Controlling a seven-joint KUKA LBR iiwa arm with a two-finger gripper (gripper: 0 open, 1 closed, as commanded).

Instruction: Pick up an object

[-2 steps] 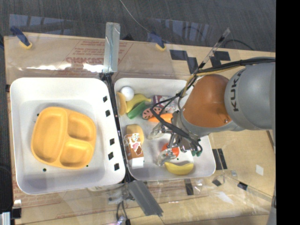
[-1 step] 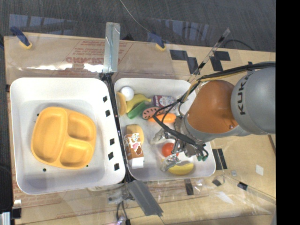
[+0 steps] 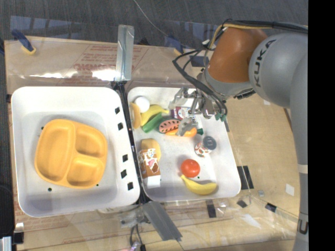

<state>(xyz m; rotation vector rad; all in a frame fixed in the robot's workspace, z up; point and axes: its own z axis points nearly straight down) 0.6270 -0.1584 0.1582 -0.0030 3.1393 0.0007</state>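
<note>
My gripper [image 3: 187, 123] hangs low over the upper middle of the right bin [image 3: 225, 163], right above a cluster of toy food. Beneath its tips lie a watermelon slice [image 3: 168, 126] and a small orange piece [image 3: 190, 132]. To their left sit a green vegetable [image 3: 152, 122], a yellow banana [image 3: 153, 111] and a white egg-like piece [image 3: 141, 105]. Further down the bin are a juice-box-like carton [image 3: 149, 161], a red tomato [image 3: 190, 167], a second banana [image 3: 199, 186], a small round white-and-red item [image 3: 202, 149] and a blue-grey disc [image 3: 209, 142].
The left bin [image 3: 31, 103] holds a yellow divided tray [image 3: 70, 152]. A raised divider with black clips [image 3: 125, 140] separates the two bins. The arm's orange band [image 3: 233, 54] and cables loom above the right bin's far right corner.
</note>
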